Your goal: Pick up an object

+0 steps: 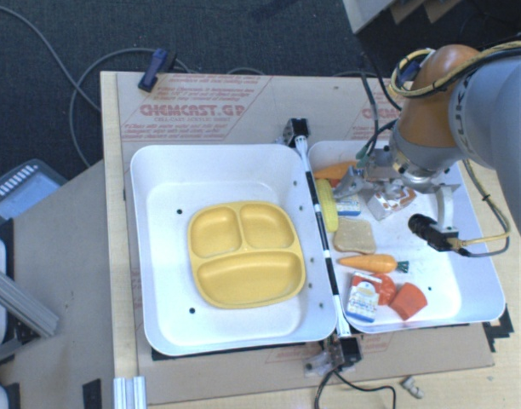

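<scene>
The tool (381,186) is low in the right bin (473,301), near its far left corner, and I cannot tell how it stands because the arm (465,83) covers it. Around it lie small packets (their print is too small to read). Nearer the front of this bin are a slice of bread (355,236), a carrot (373,262), a red block (408,300) and a red-white pouch (363,300). The left bin (158,186) carries a yellow divided tray (243,252). On the desk (201,109), red writing reads "CHEMCAST GP"
</scene>
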